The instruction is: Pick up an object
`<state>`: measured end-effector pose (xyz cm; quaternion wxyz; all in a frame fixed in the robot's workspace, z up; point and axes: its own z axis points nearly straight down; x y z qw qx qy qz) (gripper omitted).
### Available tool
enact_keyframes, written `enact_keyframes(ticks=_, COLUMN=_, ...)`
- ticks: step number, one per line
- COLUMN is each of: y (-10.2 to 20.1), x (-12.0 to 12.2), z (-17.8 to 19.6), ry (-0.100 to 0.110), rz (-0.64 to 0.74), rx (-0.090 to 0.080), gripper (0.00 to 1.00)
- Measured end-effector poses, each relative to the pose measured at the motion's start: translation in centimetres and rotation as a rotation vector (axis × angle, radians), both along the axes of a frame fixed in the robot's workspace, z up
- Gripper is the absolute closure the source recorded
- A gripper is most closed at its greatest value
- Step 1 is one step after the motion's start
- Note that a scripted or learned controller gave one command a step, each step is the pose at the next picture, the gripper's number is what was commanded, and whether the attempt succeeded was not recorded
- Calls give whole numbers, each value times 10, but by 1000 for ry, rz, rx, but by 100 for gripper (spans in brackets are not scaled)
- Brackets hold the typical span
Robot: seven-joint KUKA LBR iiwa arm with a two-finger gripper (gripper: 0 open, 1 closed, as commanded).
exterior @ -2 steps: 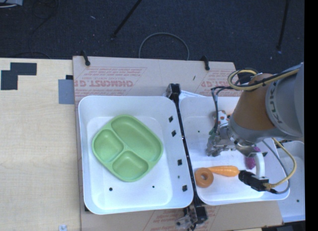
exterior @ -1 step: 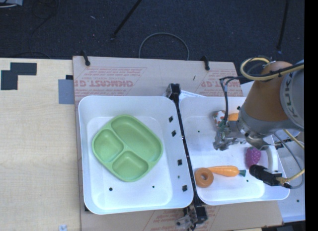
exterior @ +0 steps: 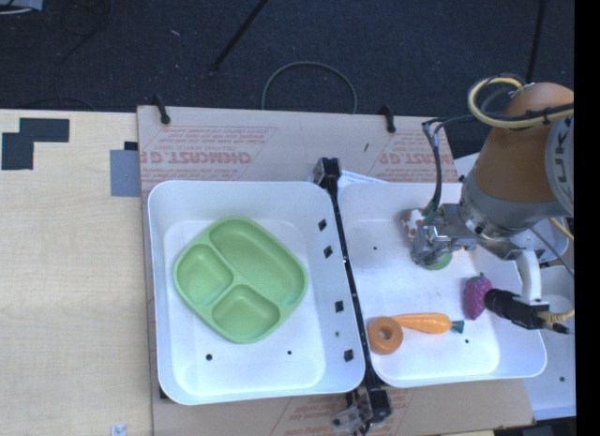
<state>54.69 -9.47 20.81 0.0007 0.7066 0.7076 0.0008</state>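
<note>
In the right bin (exterior: pixel 394 368), my gripper (exterior: pixel 428 242) hangs low near the back, over a small green thing (exterior: pixel 437 261) that peeks out beneath it. I cannot see whether that thing is held. An orange carrot (exterior: pixel 422 323) lies toward the front of the bin, with an orange ring (exterior: pixel 384 335) touching its left end. A purple bunch of grapes (exterior: pixel 475 296) sits to the carrot's upper right, in front of and to the right of the gripper.
The left bin (exterior: pixel 178 368) holds a green divided plate (exterior: pixel 240 278). A black divider (exterior: pixel 339 275) runs between the two bins. The arm's grey and orange body (exterior: pixel 520 162) looms over the right bin's back right corner.
</note>
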Motion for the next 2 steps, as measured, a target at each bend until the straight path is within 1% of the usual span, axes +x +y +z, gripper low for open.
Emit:
enact_keyframes(ticks=1, y=5, x=-3, z=45, ry=0, rz=0, rx=0, gripper=100)
enact_keyframes(ticks=2, y=56, x=7, z=28, ry=7, rz=2, rx=2, gripper=100)
